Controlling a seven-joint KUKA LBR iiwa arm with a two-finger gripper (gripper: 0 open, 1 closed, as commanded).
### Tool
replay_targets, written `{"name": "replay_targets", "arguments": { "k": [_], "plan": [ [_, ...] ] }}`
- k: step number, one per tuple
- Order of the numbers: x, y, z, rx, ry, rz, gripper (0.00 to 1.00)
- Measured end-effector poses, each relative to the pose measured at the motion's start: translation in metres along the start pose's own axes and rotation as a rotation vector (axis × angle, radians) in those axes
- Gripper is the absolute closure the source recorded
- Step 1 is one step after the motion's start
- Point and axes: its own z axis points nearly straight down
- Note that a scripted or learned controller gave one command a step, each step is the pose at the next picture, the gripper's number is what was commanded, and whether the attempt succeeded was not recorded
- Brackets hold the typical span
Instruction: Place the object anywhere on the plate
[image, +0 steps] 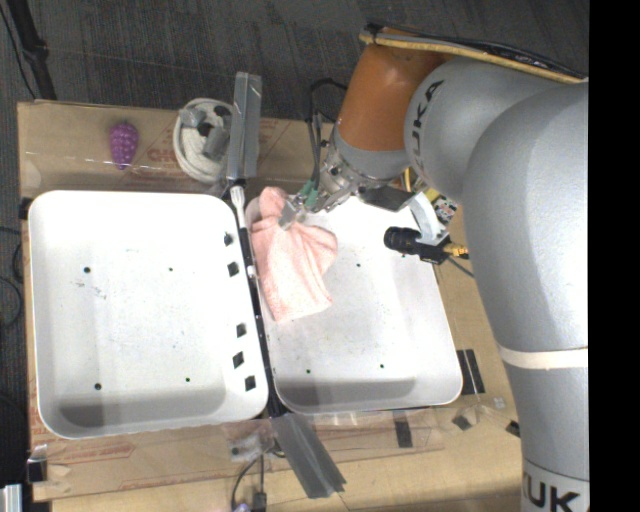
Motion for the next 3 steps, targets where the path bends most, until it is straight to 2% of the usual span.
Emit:
{"name": "replay_targets", "arguments": {
  "k": [1,3],
  "plan": [
    [0.000,0.000,-0.040,-0.002,-0.001,-0.002,1.00],
    [0.106,-0.019,-0.053,-0.001,-0.001,-0.811,1.00]
  ]
}}
